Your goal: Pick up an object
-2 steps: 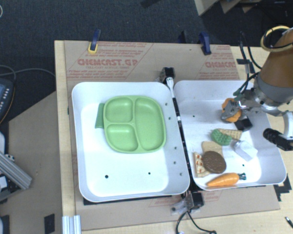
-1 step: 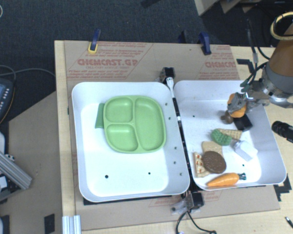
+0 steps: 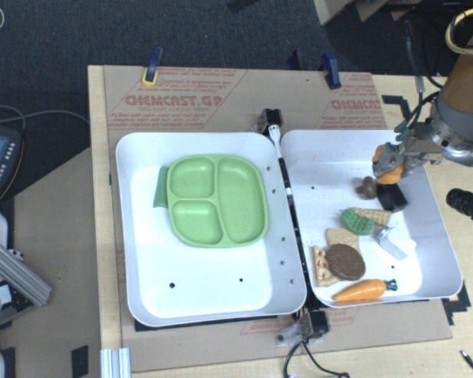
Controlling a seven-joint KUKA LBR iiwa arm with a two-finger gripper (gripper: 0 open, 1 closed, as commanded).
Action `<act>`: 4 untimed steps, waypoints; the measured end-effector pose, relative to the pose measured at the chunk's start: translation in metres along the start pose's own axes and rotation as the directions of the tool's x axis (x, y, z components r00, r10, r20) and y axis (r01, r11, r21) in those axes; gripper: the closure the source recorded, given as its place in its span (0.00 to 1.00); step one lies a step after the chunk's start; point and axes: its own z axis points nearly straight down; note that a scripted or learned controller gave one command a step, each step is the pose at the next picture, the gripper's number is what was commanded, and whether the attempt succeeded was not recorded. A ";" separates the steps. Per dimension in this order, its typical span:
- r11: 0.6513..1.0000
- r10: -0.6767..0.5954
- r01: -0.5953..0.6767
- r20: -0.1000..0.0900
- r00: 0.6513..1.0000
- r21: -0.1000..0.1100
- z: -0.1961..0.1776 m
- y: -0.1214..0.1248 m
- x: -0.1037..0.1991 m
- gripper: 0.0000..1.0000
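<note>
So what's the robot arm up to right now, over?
Gripper low over the right bin's far end, beside a small brown piece. Nothing seen held. Carrot, cookie and green piece lie nearer, untouched.

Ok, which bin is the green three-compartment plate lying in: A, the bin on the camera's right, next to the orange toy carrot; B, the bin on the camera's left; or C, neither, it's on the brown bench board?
B: the green three-compartment plate lies flat inside the left white bin, while the orange toy carrot sits in the right white bin.
</note>
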 end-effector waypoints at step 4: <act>1.000 -0.005 0.005 -0.004 1.000 0.008 0.009 -0.016 0.223 1.00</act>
